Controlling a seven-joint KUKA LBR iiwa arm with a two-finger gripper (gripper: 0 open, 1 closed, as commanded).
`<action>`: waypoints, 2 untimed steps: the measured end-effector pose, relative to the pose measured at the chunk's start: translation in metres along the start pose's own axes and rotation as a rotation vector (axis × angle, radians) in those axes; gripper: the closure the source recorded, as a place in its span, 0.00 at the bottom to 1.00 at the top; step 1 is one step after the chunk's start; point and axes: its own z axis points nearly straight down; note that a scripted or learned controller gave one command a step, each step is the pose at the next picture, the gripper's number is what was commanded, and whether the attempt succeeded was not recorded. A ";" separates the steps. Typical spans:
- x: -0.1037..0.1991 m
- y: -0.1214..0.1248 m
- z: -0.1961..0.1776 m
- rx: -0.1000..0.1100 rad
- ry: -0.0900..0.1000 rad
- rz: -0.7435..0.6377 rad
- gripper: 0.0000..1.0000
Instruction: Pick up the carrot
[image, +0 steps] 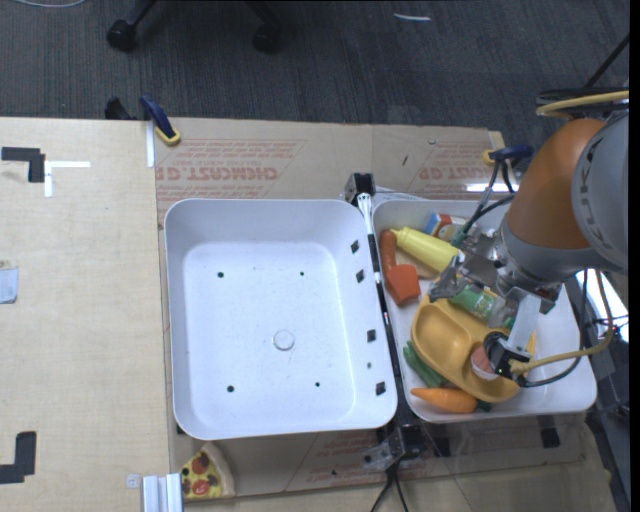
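At right of frame the arm leans over the right bin; its gripper sits low among the clutter above a yellow bowl, opening impossible to tell. The carrot lies at the bin's lower edge.

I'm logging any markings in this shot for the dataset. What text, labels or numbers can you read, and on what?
Red print on the cardboard above the left bin: appears upside down, too blurred to read.
Red print on the cardboard above the right bin: also unreadable.
No other text is legible.
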 end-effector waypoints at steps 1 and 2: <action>-0.044 -0.021 0.076 0.000 0.002 0.163 0.00; -0.031 0.019 0.100 0.002 0.002 0.506 0.00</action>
